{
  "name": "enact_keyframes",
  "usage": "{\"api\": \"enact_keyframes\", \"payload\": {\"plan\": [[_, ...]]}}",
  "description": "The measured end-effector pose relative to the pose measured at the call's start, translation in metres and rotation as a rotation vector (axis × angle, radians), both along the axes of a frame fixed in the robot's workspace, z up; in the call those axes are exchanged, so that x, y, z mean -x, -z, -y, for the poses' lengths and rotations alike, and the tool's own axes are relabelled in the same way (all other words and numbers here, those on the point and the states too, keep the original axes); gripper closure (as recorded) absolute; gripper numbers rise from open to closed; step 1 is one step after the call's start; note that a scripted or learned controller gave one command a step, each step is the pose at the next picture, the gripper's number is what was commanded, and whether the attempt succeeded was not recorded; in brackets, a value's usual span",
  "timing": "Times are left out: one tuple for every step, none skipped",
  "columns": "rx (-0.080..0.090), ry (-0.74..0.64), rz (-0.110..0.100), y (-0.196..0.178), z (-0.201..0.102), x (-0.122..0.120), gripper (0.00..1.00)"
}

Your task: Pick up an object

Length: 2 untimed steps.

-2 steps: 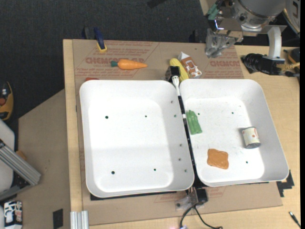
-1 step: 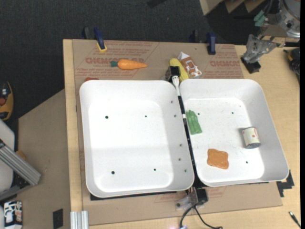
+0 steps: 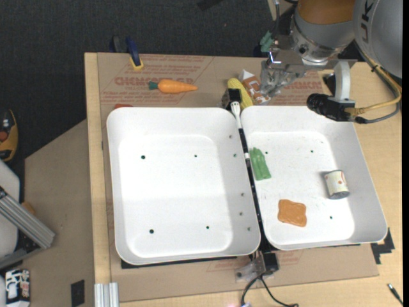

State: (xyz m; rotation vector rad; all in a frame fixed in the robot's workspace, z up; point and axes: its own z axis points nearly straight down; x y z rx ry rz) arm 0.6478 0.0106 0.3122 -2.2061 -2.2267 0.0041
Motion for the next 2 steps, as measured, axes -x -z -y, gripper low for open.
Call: {"api": "enact_keyframes", "payload": {"plan": [[0.000, -0.002, 0.008, 0.016, -0.110, -0.007, 1.00], [0.006, 0.018, 0.009, -0.009, 0.007, 0.004, 1.00]]}}
